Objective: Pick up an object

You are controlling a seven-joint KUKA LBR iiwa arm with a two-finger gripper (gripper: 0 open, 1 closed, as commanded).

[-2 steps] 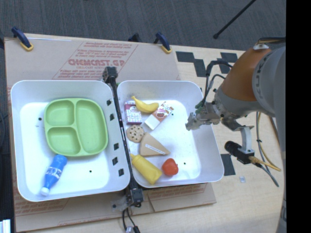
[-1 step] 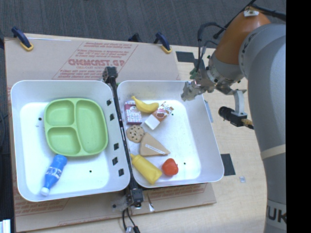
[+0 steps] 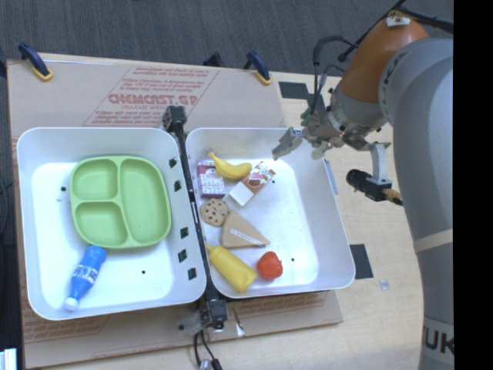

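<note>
The right bin (image 3: 327, 230) holds several toy foods: a yellow banana (image 3: 231, 168), a red and white packet (image 3: 209, 179), a small printed carton (image 3: 260, 177), a white cube (image 3: 240, 194), a brown cookie (image 3: 214, 211), a tan wedge (image 3: 243, 233), a yellow bottle (image 3: 229, 268) and a red tomato (image 3: 269, 265). My gripper (image 3: 302, 146) hangs over the bin's far right corner, above and right of the carton. It is open, with nothing between its fingers.
The left bin (image 3: 31, 230) carries a green divided plate (image 3: 121, 200) and a blue bottle (image 3: 85, 274) near its front. A black divider (image 3: 185, 206) runs between the bins. Cardboard (image 3: 154, 91) lies behind them, held by blue clamps.
</note>
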